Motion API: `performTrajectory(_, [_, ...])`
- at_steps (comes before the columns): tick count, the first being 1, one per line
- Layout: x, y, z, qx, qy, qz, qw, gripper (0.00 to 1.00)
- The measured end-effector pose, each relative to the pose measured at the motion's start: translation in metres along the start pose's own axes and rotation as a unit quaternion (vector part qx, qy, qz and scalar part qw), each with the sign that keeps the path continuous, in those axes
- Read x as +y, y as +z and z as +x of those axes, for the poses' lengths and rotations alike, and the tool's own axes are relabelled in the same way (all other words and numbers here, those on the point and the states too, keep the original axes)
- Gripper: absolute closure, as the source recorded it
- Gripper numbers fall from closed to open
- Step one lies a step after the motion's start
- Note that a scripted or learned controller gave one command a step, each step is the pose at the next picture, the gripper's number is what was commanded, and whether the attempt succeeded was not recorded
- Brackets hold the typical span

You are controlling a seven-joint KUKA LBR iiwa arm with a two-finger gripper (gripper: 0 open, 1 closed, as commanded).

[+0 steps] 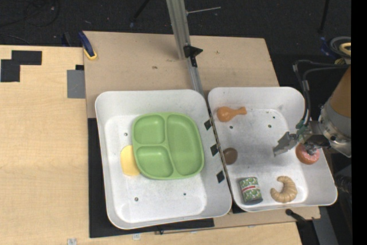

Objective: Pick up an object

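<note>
A metal post (pixel 179 19) rises behind the bins, over a brown board (pixel 149 60) (blue-yellow clamp (pixel 88 46) at its left corner).

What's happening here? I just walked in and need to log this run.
A robot arm reaches in from the right, its hand low over the right bin, beside a red, donut-like toy at the bin's right side. Nothing is visibly held. That bin also holds a croissant, a small green can, a brown ball and an orange drumstick-shaped toy. The left bin holds a green divided plate partly covering a yellow object.

The tool (pixel 299 142) hangs over the right bin (pixel 261 101) beside a red object (pixel 308 154).
</note>
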State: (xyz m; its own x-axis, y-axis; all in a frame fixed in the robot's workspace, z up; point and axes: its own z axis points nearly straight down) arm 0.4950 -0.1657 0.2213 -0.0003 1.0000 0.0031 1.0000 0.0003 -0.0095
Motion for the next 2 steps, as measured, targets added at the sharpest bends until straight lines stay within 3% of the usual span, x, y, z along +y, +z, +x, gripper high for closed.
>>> performTrajectory(2, [0.016,0.110,0.003,0.000,0.000,0.000,1.0000,0.00])
